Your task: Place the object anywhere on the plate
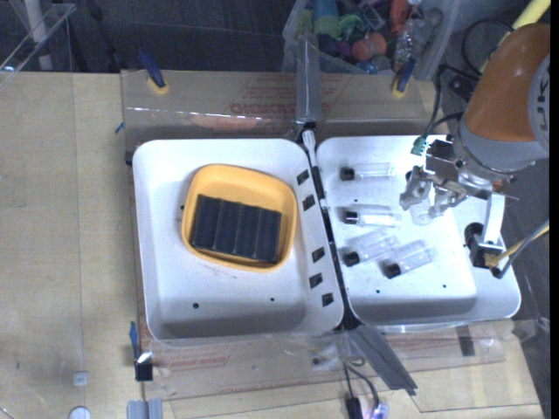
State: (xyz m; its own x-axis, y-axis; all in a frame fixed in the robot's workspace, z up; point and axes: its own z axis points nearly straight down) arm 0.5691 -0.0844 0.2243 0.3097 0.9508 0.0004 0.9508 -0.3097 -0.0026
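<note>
A yellow plate [199, 184] sits in the left bin [157, 278]. A flat black ribbed object [238, 227] lies on the plate, covering most of its middle. My gripper [424, 205] hangs over the right bin [454, 295], near its upper right part and far from the plate. Its fingers [410, 195] stand open with nothing between them. Just left of the fingertips lies a clear vial with a black cap [371, 216].
Several clear black-capped vials lie in the right bin, among them one at the top [367, 171] and two low down [376, 247], [407, 258]. A ridge with black clips [316, 225] divides the bins. A box of coloured toys [362, 16] stands behind.
</note>
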